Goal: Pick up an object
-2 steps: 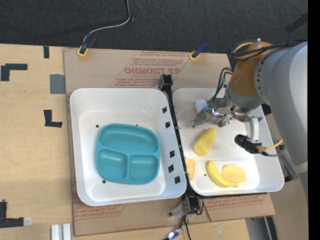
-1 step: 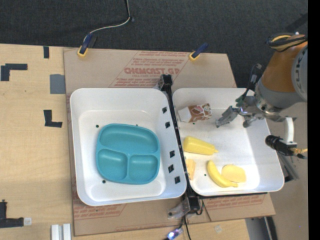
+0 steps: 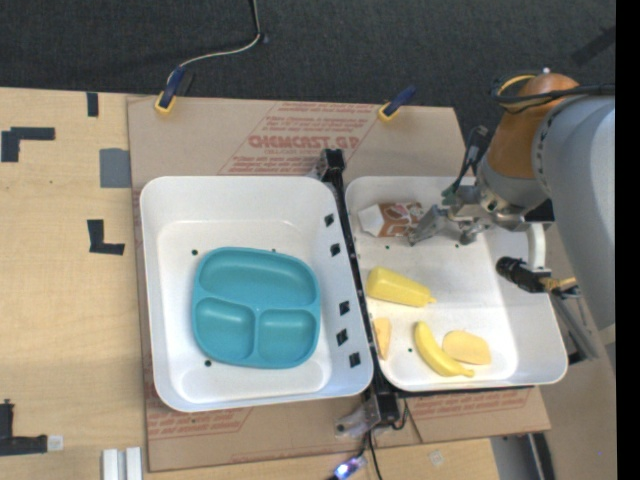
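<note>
In the right bin (image 3: pixel 520 368) lie several objects. A brown and white packet (image 3: pixel 388 218) rests near the back left corner. A yellow wedge (image 3: pixel 398 288) sits at the left-middle. A banana (image 3: pixel 436 352) and a round yellow piece (image 3: pixel 467 347) lie side by side at the front. A small pale orange piece (image 3: pixel 382 336) leans on the left wall. My gripper (image 3: pixel 446 228) is low in the back of this bin, just right of the packet, and nothing is visibly held in it.
The left bin (image 3: pixel 170 218) holds a teal divided plate (image 3: pixel 256 306). A black clip strip (image 3: pixel 342 258) runs between the two bins. The grey arm (image 3: pixel 575 188) with its orange band (image 3: pixel 520 128) hangs over the right bin's back right corner.
</note>
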Controlling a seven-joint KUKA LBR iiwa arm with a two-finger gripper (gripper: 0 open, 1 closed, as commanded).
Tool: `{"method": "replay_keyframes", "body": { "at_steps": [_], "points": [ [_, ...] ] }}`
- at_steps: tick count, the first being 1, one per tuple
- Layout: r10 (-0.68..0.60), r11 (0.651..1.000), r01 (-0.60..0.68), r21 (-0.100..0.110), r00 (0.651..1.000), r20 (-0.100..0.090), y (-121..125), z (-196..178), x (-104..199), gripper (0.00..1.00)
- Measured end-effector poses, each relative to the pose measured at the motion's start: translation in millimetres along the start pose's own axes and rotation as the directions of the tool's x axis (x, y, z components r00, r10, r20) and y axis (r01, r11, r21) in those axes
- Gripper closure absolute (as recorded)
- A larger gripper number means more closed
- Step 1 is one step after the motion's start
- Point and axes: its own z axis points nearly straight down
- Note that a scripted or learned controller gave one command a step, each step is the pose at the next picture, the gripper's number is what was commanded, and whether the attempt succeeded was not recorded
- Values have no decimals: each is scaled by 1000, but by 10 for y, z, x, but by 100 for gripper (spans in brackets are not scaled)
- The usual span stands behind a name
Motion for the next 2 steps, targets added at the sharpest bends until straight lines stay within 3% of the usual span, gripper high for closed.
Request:
{"method": "replay_keyframes", "body": {
  "at_steps": [1,2],
  "points": [
    [5,1000,-5,-4,1000,-1,-786,-7,236,0],
    [1,1000,-1,-6,1000,-1,-323,1,318,0]
  ]
}}
